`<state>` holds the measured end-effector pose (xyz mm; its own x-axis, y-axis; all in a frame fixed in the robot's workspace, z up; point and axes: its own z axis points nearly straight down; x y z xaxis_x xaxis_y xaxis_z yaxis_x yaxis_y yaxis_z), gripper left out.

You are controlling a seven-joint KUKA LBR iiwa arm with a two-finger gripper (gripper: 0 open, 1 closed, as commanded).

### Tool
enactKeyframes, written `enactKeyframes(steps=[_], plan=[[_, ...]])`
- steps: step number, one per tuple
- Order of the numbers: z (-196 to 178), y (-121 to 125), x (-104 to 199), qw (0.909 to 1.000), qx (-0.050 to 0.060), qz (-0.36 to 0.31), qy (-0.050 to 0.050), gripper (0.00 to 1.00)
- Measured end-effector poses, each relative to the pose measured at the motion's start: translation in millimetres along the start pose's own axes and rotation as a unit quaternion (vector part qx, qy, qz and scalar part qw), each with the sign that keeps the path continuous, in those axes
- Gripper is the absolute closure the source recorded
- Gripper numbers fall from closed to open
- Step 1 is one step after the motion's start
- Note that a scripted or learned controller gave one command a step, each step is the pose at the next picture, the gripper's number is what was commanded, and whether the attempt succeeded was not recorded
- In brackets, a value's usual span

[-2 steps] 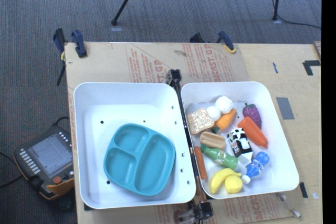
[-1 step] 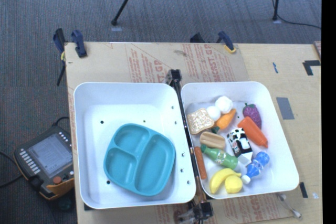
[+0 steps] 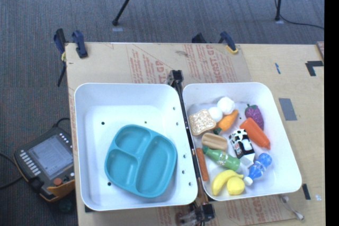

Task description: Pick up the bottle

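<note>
Bananas [image 3: 228, 181] lie just below the green bottle [image 3: 221, 156].

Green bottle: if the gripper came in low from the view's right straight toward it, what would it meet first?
Probably the right bin's rim, then the blue toy lying just right of the green bottle. Depth is unclear; from above the way looks free.

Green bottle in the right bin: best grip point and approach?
Grip the green bottle mid-body, from above, closing across its width. It lies on its side, pointing lower right. The hot dog and banana crowd its long sides, so clearance looks tight.
</note>
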<state>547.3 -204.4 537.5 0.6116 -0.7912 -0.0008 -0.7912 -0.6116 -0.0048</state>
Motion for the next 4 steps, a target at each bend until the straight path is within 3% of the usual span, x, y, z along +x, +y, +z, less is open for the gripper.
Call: enactKeyframes(steps=[1,2,4], plan=[[0,-17,12,0.9847,0.001,-0.174,0.0,1.0],[6,-30,32,0.9382,0.002,-0.346,0.001,1.0],[0,-73,66,0.9366,0.002,-0.35,0.001,1.0]])
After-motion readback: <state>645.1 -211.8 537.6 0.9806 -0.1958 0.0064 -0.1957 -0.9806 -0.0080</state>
